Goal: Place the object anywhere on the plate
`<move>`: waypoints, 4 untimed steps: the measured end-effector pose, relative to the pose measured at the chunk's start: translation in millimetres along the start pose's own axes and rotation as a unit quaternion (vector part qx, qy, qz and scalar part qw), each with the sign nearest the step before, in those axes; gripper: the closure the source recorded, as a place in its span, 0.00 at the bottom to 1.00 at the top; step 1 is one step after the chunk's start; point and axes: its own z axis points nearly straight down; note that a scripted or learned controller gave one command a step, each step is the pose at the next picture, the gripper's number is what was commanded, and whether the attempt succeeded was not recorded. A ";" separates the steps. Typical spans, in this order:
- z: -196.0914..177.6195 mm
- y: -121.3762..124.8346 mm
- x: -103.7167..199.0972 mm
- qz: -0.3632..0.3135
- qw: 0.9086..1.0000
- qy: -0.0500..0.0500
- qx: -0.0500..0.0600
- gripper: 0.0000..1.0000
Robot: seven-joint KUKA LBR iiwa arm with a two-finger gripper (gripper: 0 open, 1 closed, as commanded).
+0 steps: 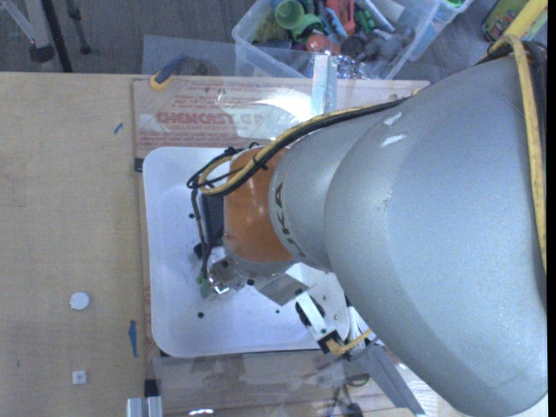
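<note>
Overhead, grey arm (pixel 417 233) above white bin (pixel 169 233)

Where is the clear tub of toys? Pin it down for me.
The clear tub of toys sits at the top centre of the camera view, on the floor beyond the bench's far edge, above the white bin and the arm.

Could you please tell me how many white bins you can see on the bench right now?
1. A white bin sits at centre, under the grey arm. The arm covers the right side, so another may be hidden there.
</note>
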 end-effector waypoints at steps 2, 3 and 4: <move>-0.5 -14.1 10.3 0.088 0.996 0.003 -0.003 1.00; -0.6 -27.0 -18.4 -0.022 1.000 0.001 -0.003 1.00; 0.0 -14.2 2.2 0.000 1.000 -0.002 -0.002 1.00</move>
